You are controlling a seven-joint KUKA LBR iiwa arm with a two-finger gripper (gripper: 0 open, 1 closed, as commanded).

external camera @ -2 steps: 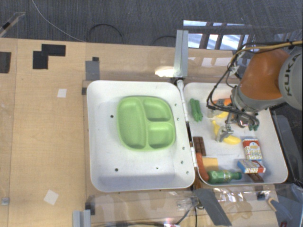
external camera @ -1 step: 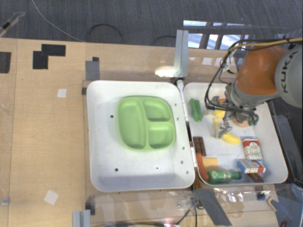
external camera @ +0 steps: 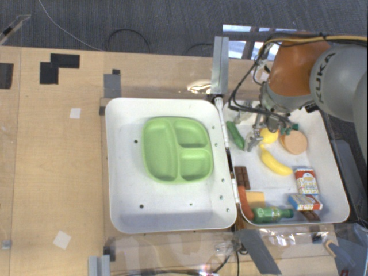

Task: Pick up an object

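Two white bins lay side by side, the arm [external camera: 322,76] reaching into the right one.

Nearest in the right bin [external camera: 339,209] were a green bottle [external camera: 270,214], an orange block [external camera: 253,198], a blue box [external camera: 305,202] and a red-and-white carton [external camera: 306,181]; a brown bar [external camera: 241,177] lay by the left wall. Farther back sat a banana [external camera: 272,158], a tan disc [external camera: 295,143] and a green pepper [external camera: 234,134]. The gripper [external camera: 261,132] hung just above the banana's upper end; whether its fingers were open or closed could not be told. The left bin [external camera: 123,211] held a green divided plate [external camera: 176,149].
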